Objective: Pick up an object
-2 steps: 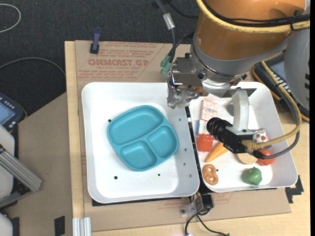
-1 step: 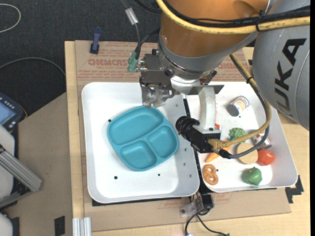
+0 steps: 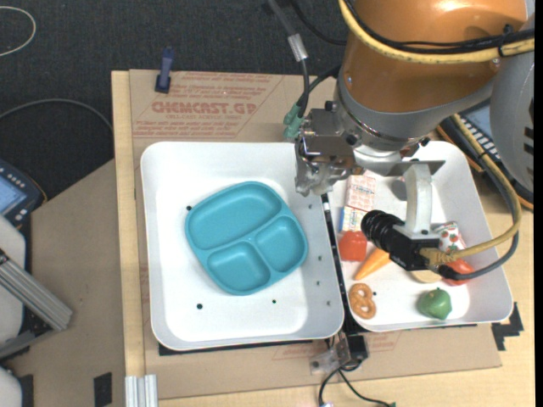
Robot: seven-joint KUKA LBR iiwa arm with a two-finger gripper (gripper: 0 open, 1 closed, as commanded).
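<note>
My gripper [image 3: 316, 176] hangs low over the ridge between the two bins, at the far end of the right bin [image 3: 484, 227]. In the right bin, a white carton with red print [image 3: 360, 193] lies just right of the gripper. In front of the carton are a red block [image 3: 352, 246], an orange carrot [image 3: 371, 264] and a pretzel [image 3: 362, 300]. A green fruit [image 3: 435, 303] sits at the near right. A small white and red piece [image 3: 450, 237] and a red piece [image 3: 459, 269] lie further right, partly hidden by the arm.
A blue divided plate [image 3: 246, 237] lies in the middle of the left bin [image 3: 165, 227]. The bulky arm [image 3: 424, 49] covers the back of the right bin. Both bins rest on a cardboard sheet [image 3: 204, 104].
</note>
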